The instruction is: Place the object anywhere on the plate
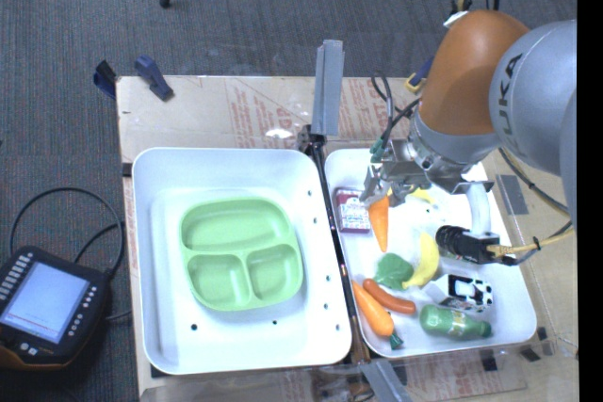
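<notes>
Carrot (379, 221): orange, upright in right bin (513, 297), top end between my fingers.
Gripper (386, 186): my fingers closed on the carrot's upper end, over the right bin's upper left part.
Beside carrot: small purple packet (352, 211) just left; banana (426, 261) and broccoli (394, 270) below.
Plate (241, 251): green, three compartments, in left bin (160, 202), well apart from the carrot.
</notes>
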Controlling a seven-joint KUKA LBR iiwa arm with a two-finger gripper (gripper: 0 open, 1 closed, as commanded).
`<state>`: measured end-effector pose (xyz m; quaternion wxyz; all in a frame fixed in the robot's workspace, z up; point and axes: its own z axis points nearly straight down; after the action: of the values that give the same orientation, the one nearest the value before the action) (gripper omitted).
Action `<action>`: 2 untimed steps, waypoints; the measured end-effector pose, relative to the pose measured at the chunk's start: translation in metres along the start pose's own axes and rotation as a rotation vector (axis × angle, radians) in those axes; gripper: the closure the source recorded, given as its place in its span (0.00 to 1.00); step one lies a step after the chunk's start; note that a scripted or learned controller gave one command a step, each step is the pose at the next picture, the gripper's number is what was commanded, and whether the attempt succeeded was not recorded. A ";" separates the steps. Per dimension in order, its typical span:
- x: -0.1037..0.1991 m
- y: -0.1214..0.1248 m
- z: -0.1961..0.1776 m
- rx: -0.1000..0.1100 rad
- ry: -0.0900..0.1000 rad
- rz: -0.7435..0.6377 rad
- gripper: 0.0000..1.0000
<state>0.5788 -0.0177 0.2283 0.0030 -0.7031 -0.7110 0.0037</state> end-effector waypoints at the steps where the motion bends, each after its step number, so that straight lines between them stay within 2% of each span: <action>1: 0.084 -0.012 0.046 0.002 0.000 -0.069 1.00; 2: 0.084 -0.012 0.046 0.001 0.000 -0.068 0.00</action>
<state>0.5653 0.0660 0.1826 0.0035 -0.6786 -0.7345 0.0039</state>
